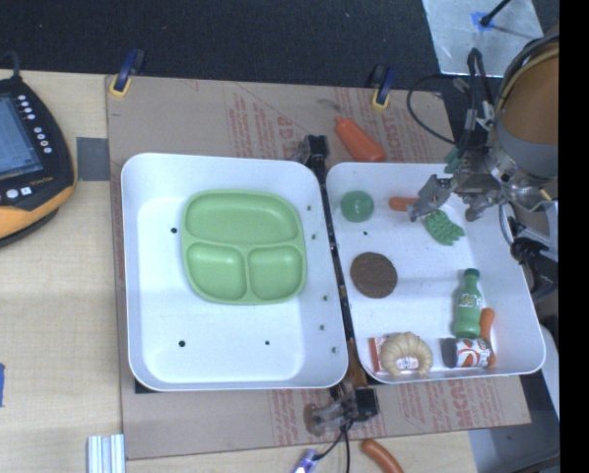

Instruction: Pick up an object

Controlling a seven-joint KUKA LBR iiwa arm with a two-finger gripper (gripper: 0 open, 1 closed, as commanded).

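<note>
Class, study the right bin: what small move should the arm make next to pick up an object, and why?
Probably lower the gripper a little onto the leafy green toy. The gripper sits at the upper part of the right bin, right above that toy's top edge, making it the nearest object. The small orange piece lies just to its left, so a straight descent seems safer than a sideways reach.

2 white bins [137,264], pale green plate [243,246], brown disc [373,274] (green bottle [467,305] alongside).

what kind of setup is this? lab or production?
Most likely a robotics lab grasping rig, not production: two white bins clamped on a cardboard-covered bench, toy items such as a green bottle and a bagel as grasp targets, and a teach pendant lying at the left.
</note>
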